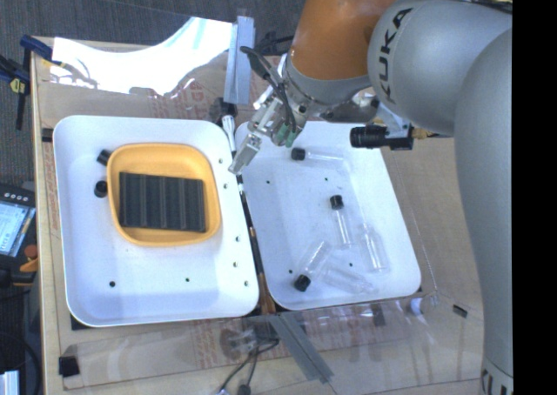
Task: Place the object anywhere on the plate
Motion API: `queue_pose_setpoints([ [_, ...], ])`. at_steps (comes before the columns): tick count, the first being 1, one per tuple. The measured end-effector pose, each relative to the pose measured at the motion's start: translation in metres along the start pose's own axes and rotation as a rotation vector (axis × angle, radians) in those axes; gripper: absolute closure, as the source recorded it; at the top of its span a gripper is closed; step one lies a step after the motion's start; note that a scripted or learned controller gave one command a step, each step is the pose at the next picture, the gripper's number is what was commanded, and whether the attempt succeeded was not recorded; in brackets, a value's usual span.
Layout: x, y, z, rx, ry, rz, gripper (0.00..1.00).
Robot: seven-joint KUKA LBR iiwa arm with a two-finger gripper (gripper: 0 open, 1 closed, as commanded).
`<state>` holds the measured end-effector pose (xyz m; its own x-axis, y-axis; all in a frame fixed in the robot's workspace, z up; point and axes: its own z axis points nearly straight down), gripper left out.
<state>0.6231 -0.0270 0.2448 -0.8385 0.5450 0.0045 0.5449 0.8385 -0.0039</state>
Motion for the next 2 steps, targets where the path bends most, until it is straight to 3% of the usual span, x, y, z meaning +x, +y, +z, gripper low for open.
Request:
queue_pose_setpoints([
  [1,0.000,0.040,0.033,0.001,0.000,-0.018,0.00],
  [2,0.041,0.060,-0.008,-0.004,-0.007,-0.131,0.00],
])
